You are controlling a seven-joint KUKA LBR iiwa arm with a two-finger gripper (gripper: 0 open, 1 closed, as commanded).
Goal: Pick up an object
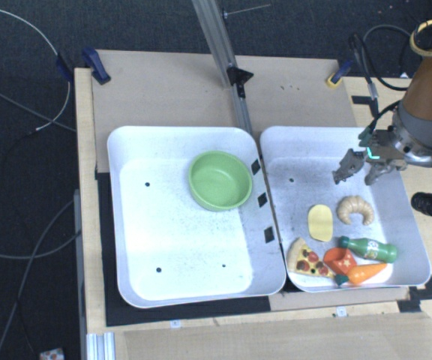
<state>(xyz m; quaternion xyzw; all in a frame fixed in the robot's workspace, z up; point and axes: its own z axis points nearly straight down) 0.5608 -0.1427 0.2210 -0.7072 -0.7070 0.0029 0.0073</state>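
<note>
My gripper (360, 171) hangs over the upper part of the right bin (298, 148), its two dark fingers spread apart with nothing between them. Just below it lies a beige croissant (357, 210). A yellow oval piece (320, 222) lies left of the croissant. Along the bin's front edge sit a pizza slice (308, 259), a red pepper (339, 262), a green bottle (369, 249) and an orange carrot (366, 274). A green bowl (220, 180) stands upright in the left bin (148, 223).
A slanted metal pole (217, 36) rises from the bench between the two bins. Blue clamps (94, 66) hold the back corners of the bench. Cables run behind the arm at the top right.
</note>
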